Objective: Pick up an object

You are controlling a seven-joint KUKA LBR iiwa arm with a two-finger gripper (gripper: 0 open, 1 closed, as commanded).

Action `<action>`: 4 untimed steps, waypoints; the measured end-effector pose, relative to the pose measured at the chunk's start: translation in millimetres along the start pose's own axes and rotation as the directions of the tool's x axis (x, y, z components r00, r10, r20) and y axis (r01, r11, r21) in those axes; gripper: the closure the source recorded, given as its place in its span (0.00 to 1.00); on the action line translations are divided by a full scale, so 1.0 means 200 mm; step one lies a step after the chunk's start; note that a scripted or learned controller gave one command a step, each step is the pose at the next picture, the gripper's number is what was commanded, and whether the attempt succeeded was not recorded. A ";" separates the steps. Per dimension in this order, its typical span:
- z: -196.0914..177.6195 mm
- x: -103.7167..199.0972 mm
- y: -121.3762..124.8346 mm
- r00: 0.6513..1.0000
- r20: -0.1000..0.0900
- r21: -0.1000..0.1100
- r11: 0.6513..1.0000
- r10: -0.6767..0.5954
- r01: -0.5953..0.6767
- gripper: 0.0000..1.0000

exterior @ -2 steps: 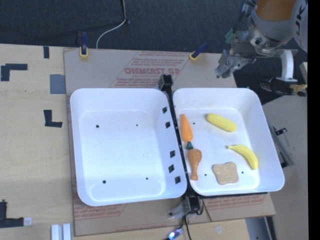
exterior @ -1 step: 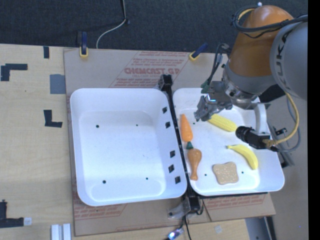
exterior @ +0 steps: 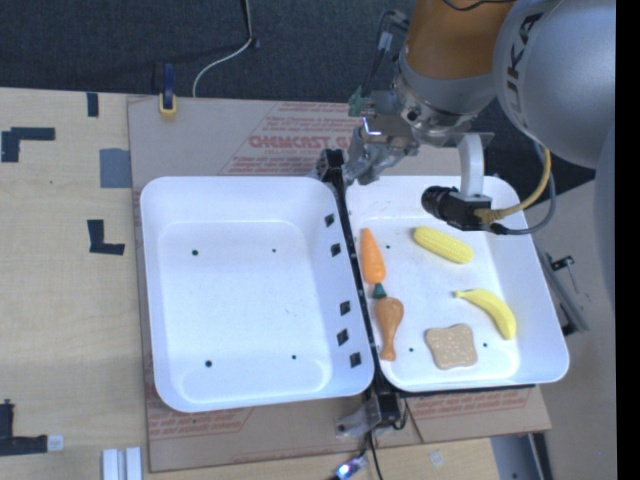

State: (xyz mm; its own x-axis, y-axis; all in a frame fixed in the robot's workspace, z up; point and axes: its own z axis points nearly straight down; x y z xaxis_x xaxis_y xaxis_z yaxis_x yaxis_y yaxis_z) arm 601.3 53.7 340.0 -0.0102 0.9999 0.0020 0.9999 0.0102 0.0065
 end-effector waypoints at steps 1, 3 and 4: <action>-0.67 -0.19 -0.24 1.000 0.001 -0.007 1.000 0.011 -0.011 1.00; -0.97 0.00 -0.36 1.000 0.001 0.007 1.000 0.003 -0.003 1.00; -0.67 0.38 -0.43 1.000 0.003 0.014 1.000 0.001 -0.001 1.00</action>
State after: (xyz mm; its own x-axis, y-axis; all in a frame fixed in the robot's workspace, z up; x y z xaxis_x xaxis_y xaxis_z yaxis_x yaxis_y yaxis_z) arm 513.5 128.6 473.2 -0.0091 1.0000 -0.0005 0.9999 0.0091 -0.0073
